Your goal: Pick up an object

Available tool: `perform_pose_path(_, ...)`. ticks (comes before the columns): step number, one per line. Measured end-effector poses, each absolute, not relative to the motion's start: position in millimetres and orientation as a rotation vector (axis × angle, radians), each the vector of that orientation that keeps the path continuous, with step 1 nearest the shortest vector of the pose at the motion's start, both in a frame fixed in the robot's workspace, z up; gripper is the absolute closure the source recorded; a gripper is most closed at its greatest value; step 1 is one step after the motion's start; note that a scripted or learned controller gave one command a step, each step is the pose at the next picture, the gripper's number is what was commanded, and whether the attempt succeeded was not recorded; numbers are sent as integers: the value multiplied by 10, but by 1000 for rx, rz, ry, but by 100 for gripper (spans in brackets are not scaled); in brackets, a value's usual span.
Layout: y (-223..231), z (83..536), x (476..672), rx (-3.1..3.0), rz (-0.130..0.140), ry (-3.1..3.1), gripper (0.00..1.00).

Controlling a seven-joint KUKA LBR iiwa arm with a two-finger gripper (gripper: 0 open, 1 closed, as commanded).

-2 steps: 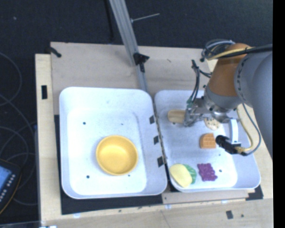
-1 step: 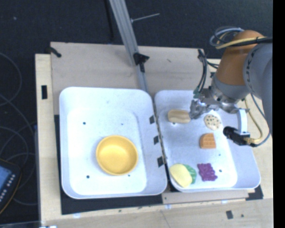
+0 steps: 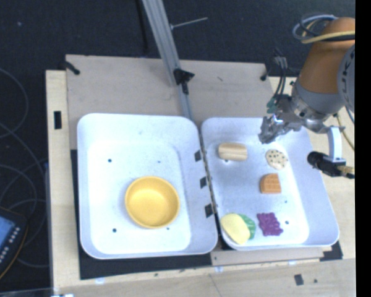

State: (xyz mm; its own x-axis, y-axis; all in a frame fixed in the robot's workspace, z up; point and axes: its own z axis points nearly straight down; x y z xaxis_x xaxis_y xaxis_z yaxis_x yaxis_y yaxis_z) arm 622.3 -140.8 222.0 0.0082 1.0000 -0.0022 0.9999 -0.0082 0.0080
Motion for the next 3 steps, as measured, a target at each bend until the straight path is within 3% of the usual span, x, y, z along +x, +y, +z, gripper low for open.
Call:
perform_pose_path(1,-1422,2574,6234,2219,5,2217,100)
perform_pose_path(2,-840,2616,6205,2213,3,2229,100)
perform_pose_path(3,-247,2550,6321,2212,3,2230,100)
